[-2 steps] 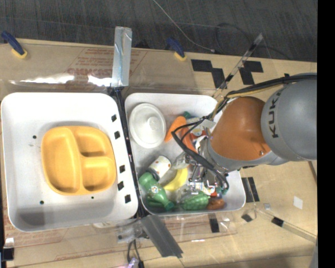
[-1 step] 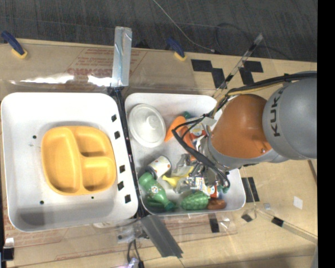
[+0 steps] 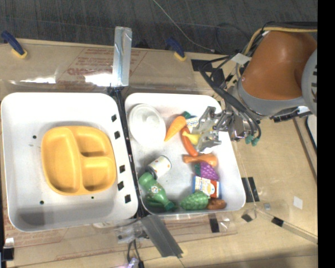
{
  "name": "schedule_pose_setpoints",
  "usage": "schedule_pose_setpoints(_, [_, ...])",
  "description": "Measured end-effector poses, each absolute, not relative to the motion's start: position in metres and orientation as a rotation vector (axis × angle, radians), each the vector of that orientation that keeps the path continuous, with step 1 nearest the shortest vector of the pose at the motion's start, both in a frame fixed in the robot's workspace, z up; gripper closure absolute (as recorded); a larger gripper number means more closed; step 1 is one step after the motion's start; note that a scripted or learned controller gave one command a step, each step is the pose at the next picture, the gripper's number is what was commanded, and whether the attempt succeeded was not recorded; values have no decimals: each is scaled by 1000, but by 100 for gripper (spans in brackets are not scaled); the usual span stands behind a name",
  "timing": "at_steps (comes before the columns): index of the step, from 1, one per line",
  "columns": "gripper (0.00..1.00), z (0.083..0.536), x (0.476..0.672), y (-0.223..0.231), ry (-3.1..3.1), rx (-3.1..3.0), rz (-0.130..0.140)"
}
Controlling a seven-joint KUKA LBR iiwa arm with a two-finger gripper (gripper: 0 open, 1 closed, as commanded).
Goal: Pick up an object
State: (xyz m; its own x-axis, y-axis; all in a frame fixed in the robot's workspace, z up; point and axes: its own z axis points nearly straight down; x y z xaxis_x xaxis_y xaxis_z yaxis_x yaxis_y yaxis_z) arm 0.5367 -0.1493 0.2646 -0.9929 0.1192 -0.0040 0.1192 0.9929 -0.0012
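The claw (image 3: pixel 205 132) hangs low in the right bin (image 3: pixel 230 166), over a yellow toy (image 3: pixel 194 139); whether it is wide or narrow cannot be told. An orange carrot (image 3: pixel 175 127) lies just at its 9 o'clock, purple grapes (image 3: pixel 208 171) at 6 o'clock. The left bin (image 3: pixel 17 149) holds a yellow divided tray (image 3: pixel 78 159). Both bins sit on a cardboard-covered desk (image 3: pixel 72 60), with dark carpet (image 3: pixel 56 4) beyond at 12 o'clock.

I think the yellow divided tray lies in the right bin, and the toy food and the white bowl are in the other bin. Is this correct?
Not quite. The camera view shows the yellow divided tray in the left bin, not the right one. The toy food, such as the carrot, and the white bowl are in the other bin, the right bin, as you say.
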Motion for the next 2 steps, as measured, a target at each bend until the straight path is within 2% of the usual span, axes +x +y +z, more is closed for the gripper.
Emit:
schedule_pose_setpoints(1, [0,262,536,-149,3138,188,0])
schedule_pose_setpoints(2, [0,116,561,-189,3137,357,5])
